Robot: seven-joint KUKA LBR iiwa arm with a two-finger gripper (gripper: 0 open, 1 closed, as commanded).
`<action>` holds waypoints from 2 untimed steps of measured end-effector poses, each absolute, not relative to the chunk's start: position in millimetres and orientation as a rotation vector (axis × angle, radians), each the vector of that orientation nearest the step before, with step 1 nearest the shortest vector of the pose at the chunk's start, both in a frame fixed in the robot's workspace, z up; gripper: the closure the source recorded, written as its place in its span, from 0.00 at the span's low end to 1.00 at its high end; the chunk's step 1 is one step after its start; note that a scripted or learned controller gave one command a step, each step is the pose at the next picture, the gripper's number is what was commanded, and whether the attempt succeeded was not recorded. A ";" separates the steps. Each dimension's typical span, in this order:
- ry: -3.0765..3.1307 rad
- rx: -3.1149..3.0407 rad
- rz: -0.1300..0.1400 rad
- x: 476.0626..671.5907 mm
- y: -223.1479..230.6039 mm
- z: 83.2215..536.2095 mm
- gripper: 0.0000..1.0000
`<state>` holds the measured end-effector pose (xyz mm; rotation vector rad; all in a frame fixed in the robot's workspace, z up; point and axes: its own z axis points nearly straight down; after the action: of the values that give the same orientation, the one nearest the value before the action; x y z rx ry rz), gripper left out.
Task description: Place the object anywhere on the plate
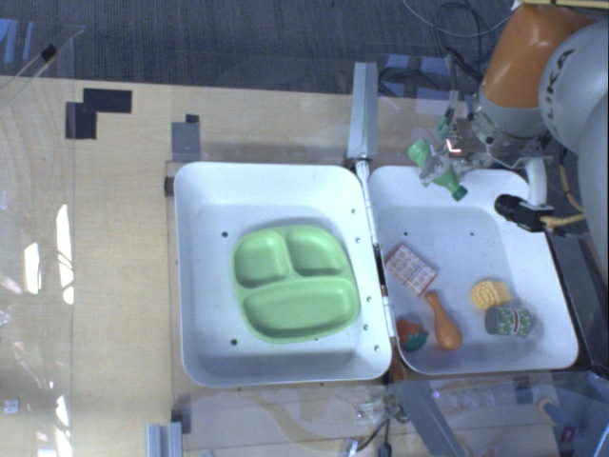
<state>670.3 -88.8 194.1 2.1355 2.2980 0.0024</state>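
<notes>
Hand (440, 165) blurred over right bin's (561, 346) far edge, grip unclear.

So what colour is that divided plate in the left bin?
Light green, plain, with three compartments. The plate shows best in the camera view, in the left bin.

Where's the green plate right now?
The green plate lies in the middle of the left bin, across the divider from the checkered card in the right bin.

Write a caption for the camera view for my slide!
Robot hand over the right bin of toys; green plate waits in the left bin.
</notes>
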 end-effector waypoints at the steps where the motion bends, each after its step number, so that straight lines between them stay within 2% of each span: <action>1: 2.314 2.122 0.004 617.2 -32.7 184.5 1.00; 2: 2.471 1.936 0.005 599.7 54.9 207.8 1.00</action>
<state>599.7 54.9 207.8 1.9361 2.4707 0.0046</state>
